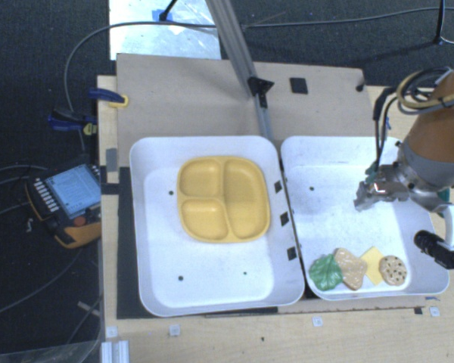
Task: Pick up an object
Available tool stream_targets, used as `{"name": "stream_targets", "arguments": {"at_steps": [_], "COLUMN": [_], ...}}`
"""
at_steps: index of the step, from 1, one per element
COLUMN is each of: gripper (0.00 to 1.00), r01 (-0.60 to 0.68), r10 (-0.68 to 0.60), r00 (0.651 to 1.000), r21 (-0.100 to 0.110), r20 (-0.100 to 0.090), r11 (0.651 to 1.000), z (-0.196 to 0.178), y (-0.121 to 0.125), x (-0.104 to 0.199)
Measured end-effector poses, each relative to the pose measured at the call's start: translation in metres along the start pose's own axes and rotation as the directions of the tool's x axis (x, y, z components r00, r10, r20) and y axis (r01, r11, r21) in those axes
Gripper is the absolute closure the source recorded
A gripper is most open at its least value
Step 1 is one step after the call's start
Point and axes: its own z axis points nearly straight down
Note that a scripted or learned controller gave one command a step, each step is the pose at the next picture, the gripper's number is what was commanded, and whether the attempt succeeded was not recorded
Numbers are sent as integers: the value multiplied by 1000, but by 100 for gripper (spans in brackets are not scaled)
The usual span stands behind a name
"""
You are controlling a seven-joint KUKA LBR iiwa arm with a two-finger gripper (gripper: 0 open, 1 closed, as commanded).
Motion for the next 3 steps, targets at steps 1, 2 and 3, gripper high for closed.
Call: {"name": "stream_targets", "arguments": {"at_steps": [1, 2, 3], "gripper": [100, 100, 100], "r01": [0, 2, 1], "r10": [0, -2, -1], "r00": [1000, 1000, 1000], "r21": [0, 0, -2], "r20": [-1, -1, -1], "r11": [1000, 1000, 1000], "z": [6, 8, -8], "y": [4, 9, 19], "x": [59, 121, 170]}}
